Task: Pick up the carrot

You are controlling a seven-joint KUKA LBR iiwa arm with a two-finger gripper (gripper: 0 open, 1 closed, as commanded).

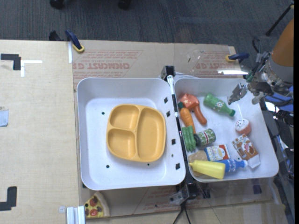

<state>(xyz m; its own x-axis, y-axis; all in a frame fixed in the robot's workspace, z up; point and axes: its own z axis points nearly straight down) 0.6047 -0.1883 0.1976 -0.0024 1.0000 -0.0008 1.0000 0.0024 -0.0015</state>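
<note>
Bench, two white bins; carrot [187, 117] at right bin's [268, 139] left wall. Fingers [246, 93] seemingly open, holding nothing.

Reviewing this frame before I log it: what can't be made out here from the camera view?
- Pincer: small and blurred against the right bin rim; whether it is open or shut cannot be told.
- Arm: cut off by the view's right edge.
- Carrot: its green end merges with the green toy beside it; the boundary is unclear.
- Carton and can: labels too small to read.
</note>
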